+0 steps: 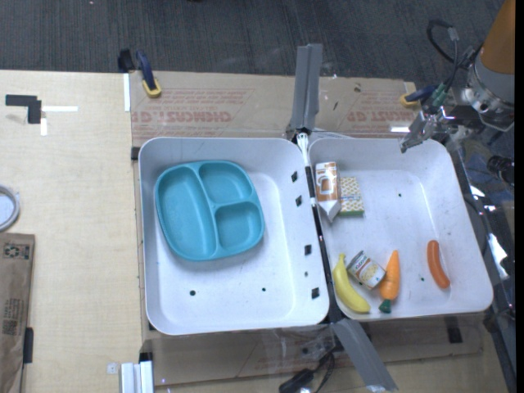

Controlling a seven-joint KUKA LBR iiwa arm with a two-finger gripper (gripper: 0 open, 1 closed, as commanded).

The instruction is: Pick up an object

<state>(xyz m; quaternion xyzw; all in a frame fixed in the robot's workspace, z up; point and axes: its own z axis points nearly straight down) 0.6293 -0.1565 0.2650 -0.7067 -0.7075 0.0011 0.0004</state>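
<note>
The arm comes in over the far right corner of the right bin (pixel 458 178), and the gripper (pixel 426 131) hangs just above that rim, carrying nothing. How it is set, parted or pressed together, I cannot tell from this slanted look down.

Everything worth picking sits in that right bin. Up against its left wall stands a small juice carton (pixel 327 189), touching a pale patterned sponge pad (pixel 351 196) on its right. Along the near wall there's a cluster: a toy banana (pixel 350 287), a small can (pixel 365 269) lying on its side against it, and a toy carrot (pixel 390 278) touching the can. Well apart from that cluster, toward the bin's right wall, lies a lone toy sausage (pixel 438 264).

That sausage looks the easiest target: probably light, hard plastic, smooth and apt to roll, so a pinch across its middle, square to its length, seems best. The clustered pieces risk a nudge to their neighbours.

Left of the right bin, the other bin (pixel 164 301) holds a blue divided plate (pixel 210 210).
</note>
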